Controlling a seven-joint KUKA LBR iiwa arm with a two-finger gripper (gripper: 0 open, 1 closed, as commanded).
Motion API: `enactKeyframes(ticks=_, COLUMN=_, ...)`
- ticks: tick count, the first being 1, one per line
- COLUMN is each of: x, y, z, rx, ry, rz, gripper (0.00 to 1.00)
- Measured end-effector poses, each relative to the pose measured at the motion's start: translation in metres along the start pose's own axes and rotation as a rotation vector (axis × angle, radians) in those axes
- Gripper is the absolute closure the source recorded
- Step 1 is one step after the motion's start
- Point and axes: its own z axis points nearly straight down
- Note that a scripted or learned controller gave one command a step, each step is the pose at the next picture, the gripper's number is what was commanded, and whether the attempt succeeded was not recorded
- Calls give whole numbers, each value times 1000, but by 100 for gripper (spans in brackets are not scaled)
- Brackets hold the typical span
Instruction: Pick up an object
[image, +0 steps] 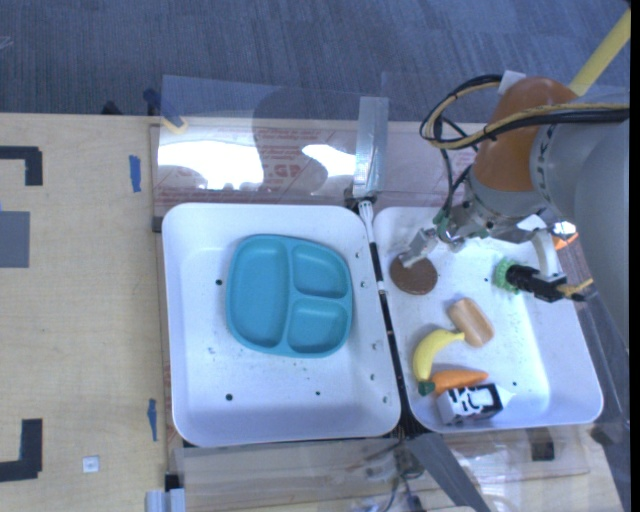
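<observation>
Bins fill most of what we see: the left bin (190, 300) carries a blue divided plate (290, 295), and the right bin (560, 370) holds the loose pieces. Among these, in falling size, we count a banana (437, 350), a tan roll (470, 322) just above it, an orange carrot (458, 379) touching the banana's lower end, a black-and-white block (470, 400) right under the carrot, and a brown disc (413, 277) lying flat near the bin's left wall, well apart from the rest. We take the disc for the piece in hand, since the gripper (428, 243) sits just above and beside its upper right edge. It looks like toy food — light, stiff and smooth, so likely to skid on the white floor. Being thin and flat, it offers little height to catch. We would close across its width at the rim, low against the floor, or else choose the roll, which is thicker and easier to span. The arm (520, 150) comes in from the right, its orange band high over the bin's far corner, wrist bent down and leftward toward the disc. We cannot tell whether the gripper is open or closed, and nothing shows as held.
</observation>
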Motion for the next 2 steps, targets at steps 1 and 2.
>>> enactKeyframes(ticks=1, x=-2, y=3, z=0, rx=8, ry=4, rz=-5, gripper=0)
enactKeyframes(ticks=2, x=-50, y=-11, z=-41, rx=2, ry=-2, rz=-10, gripper=0)
